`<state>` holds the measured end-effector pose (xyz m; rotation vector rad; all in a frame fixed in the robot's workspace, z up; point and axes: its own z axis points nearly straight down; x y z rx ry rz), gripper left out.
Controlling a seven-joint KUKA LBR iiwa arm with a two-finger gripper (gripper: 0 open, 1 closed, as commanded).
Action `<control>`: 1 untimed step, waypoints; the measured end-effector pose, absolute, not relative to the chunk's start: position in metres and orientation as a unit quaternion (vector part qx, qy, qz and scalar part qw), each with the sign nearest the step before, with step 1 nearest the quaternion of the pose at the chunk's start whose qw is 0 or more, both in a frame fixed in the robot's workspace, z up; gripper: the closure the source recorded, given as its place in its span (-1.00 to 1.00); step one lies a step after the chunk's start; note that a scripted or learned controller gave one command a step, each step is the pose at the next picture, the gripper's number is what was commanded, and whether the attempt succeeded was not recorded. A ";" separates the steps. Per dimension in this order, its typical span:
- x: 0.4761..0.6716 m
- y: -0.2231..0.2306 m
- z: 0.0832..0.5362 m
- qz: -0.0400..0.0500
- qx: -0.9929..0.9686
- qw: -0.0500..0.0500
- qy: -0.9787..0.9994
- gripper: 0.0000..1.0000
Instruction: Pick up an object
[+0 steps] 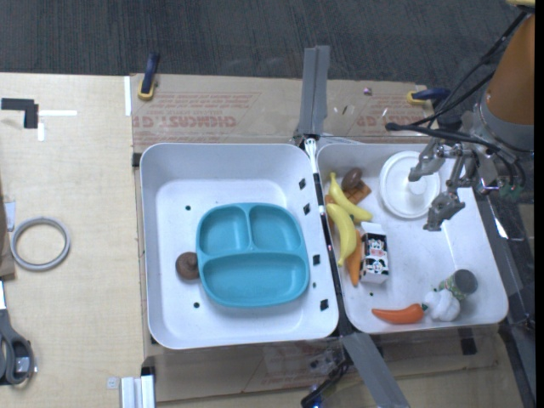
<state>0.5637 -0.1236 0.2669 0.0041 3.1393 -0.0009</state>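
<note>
Claw (433, 195) spread wide, holding nothing, over right bin (489, 262); white cup (406, 185) just left, touching 1 finger.

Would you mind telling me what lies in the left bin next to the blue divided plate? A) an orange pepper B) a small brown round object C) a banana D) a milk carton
B: a small brown round object sits against the left edge of the blue divided plate in the left bin.
</note>
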 end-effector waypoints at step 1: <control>0.540 -0.096 0.148 0.000 0.042 0.000 0.999 -1.00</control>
